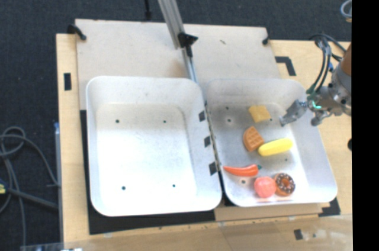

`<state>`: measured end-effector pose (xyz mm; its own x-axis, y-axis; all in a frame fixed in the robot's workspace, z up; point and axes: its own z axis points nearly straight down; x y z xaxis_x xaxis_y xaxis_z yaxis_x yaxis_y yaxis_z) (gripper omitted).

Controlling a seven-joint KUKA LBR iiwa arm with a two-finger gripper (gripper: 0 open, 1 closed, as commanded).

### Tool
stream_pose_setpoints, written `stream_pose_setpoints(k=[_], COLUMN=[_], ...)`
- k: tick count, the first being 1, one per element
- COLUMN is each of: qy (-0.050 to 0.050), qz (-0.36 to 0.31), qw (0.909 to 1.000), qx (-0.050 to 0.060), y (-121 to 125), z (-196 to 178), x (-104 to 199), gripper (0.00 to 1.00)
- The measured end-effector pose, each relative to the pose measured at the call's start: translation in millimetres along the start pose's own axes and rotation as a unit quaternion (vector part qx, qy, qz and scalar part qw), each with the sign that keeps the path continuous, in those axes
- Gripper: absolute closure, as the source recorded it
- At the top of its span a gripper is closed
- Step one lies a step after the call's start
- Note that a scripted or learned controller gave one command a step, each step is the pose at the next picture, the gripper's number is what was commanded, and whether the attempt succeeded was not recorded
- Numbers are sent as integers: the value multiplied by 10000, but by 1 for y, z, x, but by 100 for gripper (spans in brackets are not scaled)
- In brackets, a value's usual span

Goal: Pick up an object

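In the right bin (311,176) lie a yellow block (259,113), waffle (253,139), banana (275,147), red chilli (241,170), pink ball (265,187) and doughnut (285,183); the gripper (303,113) hovers by the bin's right edge, fingers seemingly parted, holding nothing; the left bin (100,125) adjoins.

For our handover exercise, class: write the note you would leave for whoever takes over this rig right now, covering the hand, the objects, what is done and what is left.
Hand: at the right bin's right edge, above its upper part, holding nothing.
Objects, all in the right bin: tan block near the top, waffle piece touching the yellow banana, orange-red chili, pink ball beside the chocolate doughnut.
Left bin: not involved.
Done: nothing picked yet.
Left: choose an object, likely the tan block as it is nearest, grasp and lift it.
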<state>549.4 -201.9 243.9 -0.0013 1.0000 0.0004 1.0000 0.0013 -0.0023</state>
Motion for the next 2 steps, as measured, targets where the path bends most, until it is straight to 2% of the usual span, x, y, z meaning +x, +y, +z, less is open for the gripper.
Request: stream_pose_setpoints(k=[1,2], qy=[-7,-9], qz=[-5,15], qw=[10000,10000], qx=[-23,3], y=[1,-1], z=[-3,40], x=[0,-3], gripper=[0,0])
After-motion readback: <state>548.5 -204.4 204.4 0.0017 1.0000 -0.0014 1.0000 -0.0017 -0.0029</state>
